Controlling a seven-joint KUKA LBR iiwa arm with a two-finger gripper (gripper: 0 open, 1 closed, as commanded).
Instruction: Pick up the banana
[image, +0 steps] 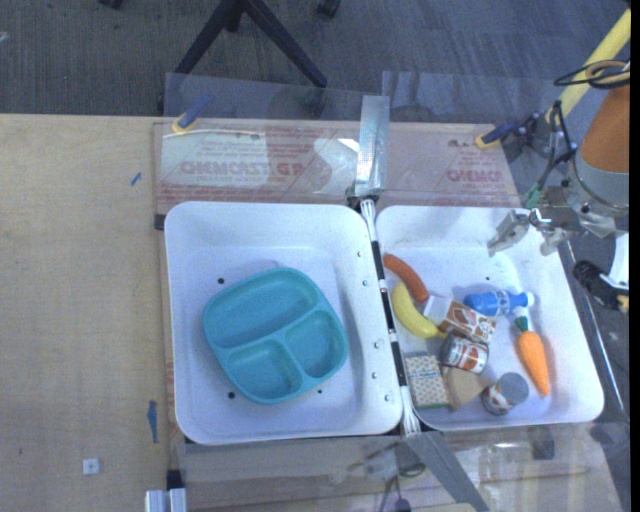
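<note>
Both bins are white: the left bin (190, 240) holds a teal divided plate (275, 335); along the right bin's (450, 225) left wall lie a yellow banana (410, 313) and a red-orange sausage (405, 275), with an orange, green-topped carrot (533, 358) near its right wall and a blue bottle (493, 301) between

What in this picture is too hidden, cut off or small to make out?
- Arm: cut off by the right edge.
- Can label: too small to read.
- Banana: upper end tucked under the sausage.
- Wedge: partly covered by neighbouring items.
- Gripper fingers: too small to judge.
</note>
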